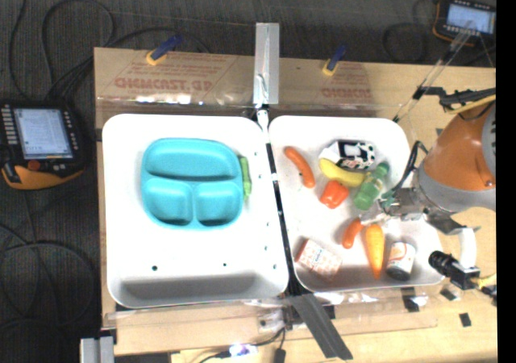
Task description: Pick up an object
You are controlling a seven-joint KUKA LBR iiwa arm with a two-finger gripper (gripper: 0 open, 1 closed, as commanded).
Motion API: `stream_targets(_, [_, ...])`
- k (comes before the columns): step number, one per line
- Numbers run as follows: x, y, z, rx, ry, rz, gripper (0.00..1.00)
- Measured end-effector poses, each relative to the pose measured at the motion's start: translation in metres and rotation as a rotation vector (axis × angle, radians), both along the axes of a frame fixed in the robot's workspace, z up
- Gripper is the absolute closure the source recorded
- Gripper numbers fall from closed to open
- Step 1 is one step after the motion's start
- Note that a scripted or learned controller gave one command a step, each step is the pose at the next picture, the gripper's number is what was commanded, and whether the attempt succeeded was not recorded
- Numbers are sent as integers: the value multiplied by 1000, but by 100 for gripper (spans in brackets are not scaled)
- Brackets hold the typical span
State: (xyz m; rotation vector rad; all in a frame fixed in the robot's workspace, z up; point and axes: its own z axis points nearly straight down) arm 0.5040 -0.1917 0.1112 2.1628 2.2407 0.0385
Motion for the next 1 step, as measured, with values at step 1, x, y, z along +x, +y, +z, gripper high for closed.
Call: stream_targets(1, [-21,65,85,3,41,-109,100])
